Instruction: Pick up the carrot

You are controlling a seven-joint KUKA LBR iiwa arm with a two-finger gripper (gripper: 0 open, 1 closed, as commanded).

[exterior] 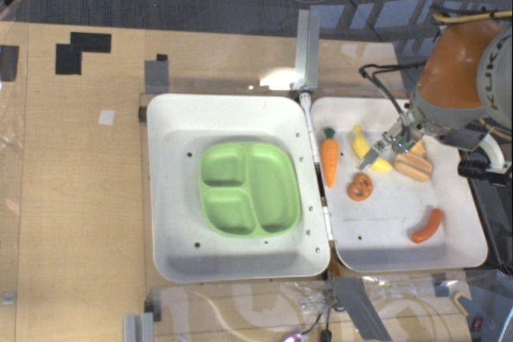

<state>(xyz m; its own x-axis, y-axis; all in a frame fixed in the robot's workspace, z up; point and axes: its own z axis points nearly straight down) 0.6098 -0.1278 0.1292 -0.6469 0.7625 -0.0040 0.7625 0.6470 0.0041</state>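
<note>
The orange carrot (329, 160) with a green top lies near the left wall of the right bin (401, 252), pointing toward the front. My gripper (377, 154) hangs to the carrot's right, over the yellow pieces, tips aimed down and left. Its fingers look slightly apart with nothing between them. The carrot lies about a hand's width left of the tips, untouched.
In the right bin lie a yellow banana-like piece (361, 144), a tan bread piece (414, 166), a pretzel (360, 187) and a sausage (426, 226). The left bin (172, 132) holds a green divided plate (248, 188). A metal post (307, 48) stands between the bins at the back.
</note>
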